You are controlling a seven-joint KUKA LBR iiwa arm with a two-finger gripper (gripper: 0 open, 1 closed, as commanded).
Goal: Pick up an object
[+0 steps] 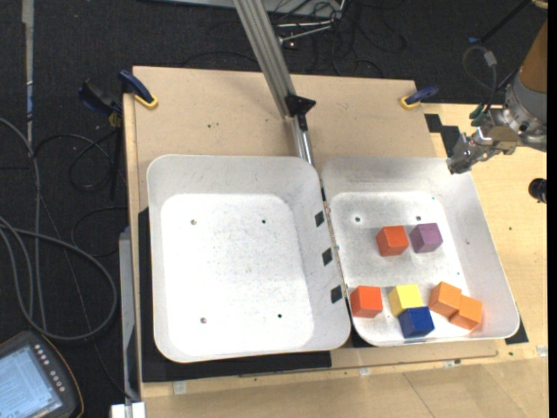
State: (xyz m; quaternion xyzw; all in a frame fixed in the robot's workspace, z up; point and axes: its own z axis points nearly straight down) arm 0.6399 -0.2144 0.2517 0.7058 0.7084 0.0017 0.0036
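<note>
Gripper [459,159] hangs over the far right corner of the right bin [487,233], and honestly can't tell how it's set from here. Blocks are all in that bin: orange cube [392,239] beside the purple cube [426,237], blue block [416,321] near the front.

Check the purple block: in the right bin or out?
In. The purple block sits on the floor of the right bin, beside an orange block, well inside the rim.
</note>
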